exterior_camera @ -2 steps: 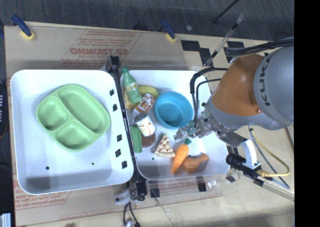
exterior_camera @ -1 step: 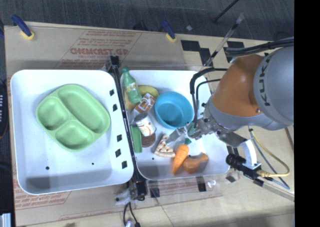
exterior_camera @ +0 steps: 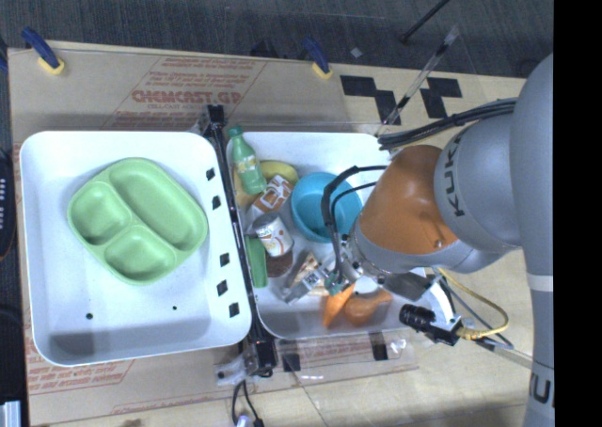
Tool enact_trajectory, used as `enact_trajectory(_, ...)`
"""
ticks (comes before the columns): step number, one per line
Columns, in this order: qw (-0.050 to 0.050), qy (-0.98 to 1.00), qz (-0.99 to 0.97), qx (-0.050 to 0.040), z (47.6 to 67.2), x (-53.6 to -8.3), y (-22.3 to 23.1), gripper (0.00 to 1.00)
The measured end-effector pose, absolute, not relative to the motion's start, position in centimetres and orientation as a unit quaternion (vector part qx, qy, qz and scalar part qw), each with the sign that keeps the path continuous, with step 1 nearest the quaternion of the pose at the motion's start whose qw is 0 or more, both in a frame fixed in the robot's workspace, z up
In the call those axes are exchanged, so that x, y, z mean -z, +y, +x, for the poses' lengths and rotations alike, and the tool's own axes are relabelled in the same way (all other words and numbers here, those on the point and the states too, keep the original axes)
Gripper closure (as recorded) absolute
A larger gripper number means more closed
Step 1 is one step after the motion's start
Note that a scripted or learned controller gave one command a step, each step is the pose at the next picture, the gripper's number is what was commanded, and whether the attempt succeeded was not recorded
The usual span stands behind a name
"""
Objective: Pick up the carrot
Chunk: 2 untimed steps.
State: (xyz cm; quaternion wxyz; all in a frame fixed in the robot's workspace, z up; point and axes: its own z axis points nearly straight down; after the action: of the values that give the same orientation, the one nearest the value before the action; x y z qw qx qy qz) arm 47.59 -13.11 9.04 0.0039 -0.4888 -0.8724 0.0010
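arm: the grey arm (exterior_camera: 489, 181) came in from 3 o'clock, its orange band (exterior_camera: 406, 201) hanging over the right bin.
gripper: the gripper (exterior_camera: 340, 276) sat low in the right bin, at about 5 o'clock of the blue bowl, just above the carrot.
jaws: i could not tell how they stood; the wrist and clutter hid them.
carrot: the carrot (exterior_camera: 340, 304) lay near the right bin's 6 o'clock wall, orange, its thin end pointing toward 7 o'clock; it looked to be touching the gripper's tip, though whether it was gripped could not be told.
right bin: the right bin (exterior_camera: 310, 145) was crowded. a blue bowl (exterior_camera: 315, 206) sat near its middle, a banana (exterior_camera: 279, 170) at the bowl's 11 o'clock, a green bottle (exterior_camera: 245, 165) along the 9 o'clock wall, a small can (exterior_camera: 274, 235) at the bowl's 7 o'clock, and a green stick-like item (exterior_camera: 257, 260) against the wall beside the can.
left bin: the left bin (exterior_camera: 56, 322) held a green divided plate (exterior_camera: 137, 218), lying flat toward its 12 o'clock half.
bench: cardboard (exterior_camera: 188, 86) with red print covered the bench under both bins, with blue clamps (exterior_camera: 42, 51) at its 12 o'clock edge.
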Motion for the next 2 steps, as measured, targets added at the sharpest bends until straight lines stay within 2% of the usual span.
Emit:
enact_trajectory(1,0.006,-0.874,-0.486,-0.0017,47.7,-10.0,-13.1,1.00)
enact_trajectory(2,0.000,-0.882,-0.471,-0.0021,47.7,-15.7,-21.1,1.00)
